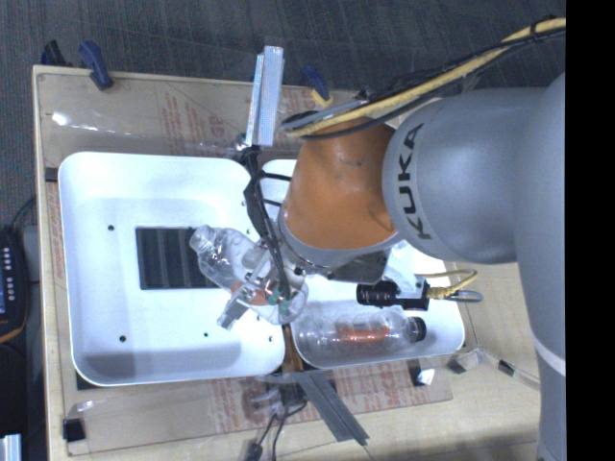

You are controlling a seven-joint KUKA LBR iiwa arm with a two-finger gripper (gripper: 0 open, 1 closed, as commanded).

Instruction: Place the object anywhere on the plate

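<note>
From where I stand, the grey arm with its orange band (338,190) leans over the seam between the two shallow white bins. Its two-finger gripper (252,294) hangs low in the left white bin (96,257), right against a clear crumpled plastic bottle (223,255) beside the dark ribbed plate (165,257). Whether the jaws pinch it, I cannot tell. Another clear bottle with a reddish label (360,334) lies in the right bin (447,339).

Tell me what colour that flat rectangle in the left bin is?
The rectangular plate is dark grey to black with fine ridged stripes, seen in the overhead camera view inside the white left bin.
</note>
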